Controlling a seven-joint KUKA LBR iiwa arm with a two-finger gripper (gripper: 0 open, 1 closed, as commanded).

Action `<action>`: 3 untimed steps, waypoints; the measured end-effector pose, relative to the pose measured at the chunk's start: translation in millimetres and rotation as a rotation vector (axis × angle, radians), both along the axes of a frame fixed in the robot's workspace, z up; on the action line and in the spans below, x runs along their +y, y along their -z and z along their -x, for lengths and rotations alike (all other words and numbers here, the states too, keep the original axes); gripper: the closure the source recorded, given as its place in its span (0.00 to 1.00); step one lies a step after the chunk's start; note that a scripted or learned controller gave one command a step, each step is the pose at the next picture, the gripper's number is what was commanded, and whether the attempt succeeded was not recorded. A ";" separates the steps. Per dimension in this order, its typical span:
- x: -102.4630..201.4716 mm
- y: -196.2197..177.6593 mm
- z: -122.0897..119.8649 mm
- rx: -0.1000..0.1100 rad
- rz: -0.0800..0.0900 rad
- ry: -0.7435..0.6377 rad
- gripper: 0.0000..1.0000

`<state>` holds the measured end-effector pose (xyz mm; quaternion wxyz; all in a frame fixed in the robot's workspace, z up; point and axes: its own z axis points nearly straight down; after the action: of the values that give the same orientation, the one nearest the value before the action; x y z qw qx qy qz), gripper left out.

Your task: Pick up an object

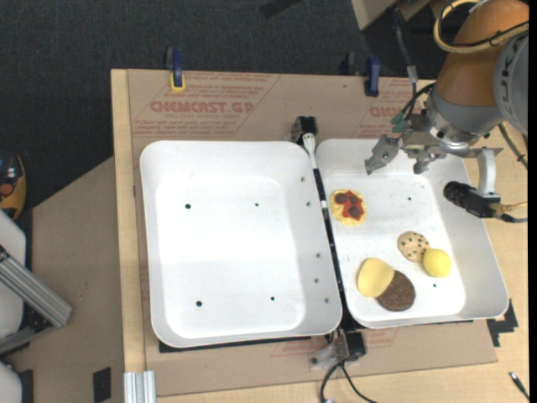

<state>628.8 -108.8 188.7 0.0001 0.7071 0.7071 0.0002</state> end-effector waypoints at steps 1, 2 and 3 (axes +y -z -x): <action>17.8 110.5 -31.6 0.006 -0.001 -0.003 0.00; 16.0 104.1 25.3 0.007 -0.002 0.002 0.00; 16.4 103.9 23.6 0.003 -0.001 0.001 0.00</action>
<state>605.2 -92.4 84.8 -0.0011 0.7074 0.7068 -0.0004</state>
